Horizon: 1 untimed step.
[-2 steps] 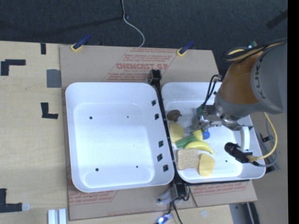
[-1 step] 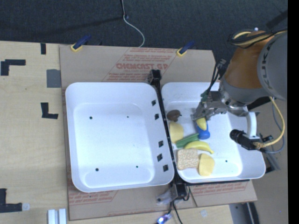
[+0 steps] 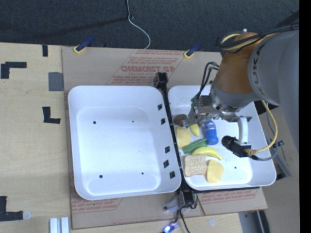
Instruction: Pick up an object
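The end effector (image 3: 197,116) is low in the right bin (image 3: 260,176), at the upper end of a tight cluster of small things. From this slanted overhead view I cannot tell how wide it stands, nor whether anything sits in it.

Just beneath and beside it lie a small yellow piece (image 3: 195,129) and a blue bottle (image 3: 211,132); these look the nearest candidates. A little further toward the near rim are a pale yellow round piece (image 3: 183,137), a green strip (image 3: 194,145), a banana (image 3: 207,152), a tan sponge-like block (image 3: 195,165) and a yellow wedge (image 3: 215,171), all touching or nearly so.

To do the pick well, I judge the arm should settle on one thing with free sides, probably the blue bottle, whose right side faces bare bin floor, and close across its narrow width. Crowded neighbours could be nudged or pinched along with it. A straight lift would then show whether the grasp took. The left bin (image 3: 87,178) plays no part here
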{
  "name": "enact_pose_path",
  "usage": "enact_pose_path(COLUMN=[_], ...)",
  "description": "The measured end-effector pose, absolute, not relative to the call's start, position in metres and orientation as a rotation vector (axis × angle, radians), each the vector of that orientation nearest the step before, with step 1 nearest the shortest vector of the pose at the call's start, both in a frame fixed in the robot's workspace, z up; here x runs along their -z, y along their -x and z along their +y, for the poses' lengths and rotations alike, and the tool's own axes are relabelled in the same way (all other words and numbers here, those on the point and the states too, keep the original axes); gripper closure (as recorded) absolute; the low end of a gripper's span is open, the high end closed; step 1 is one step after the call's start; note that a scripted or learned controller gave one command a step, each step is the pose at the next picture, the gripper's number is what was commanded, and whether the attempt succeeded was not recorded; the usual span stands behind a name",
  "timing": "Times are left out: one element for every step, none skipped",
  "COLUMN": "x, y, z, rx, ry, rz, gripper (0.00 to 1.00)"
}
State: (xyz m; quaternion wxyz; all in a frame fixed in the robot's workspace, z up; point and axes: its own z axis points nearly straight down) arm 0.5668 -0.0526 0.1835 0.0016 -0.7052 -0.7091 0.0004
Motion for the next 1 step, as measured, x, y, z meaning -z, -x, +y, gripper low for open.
enact_pose_path(x=[-0.1835], y=[-0.5294], z=[0.0019], rx=[-0.004], ry=[2.211], rz=[-2.223], gripper=[1.0])
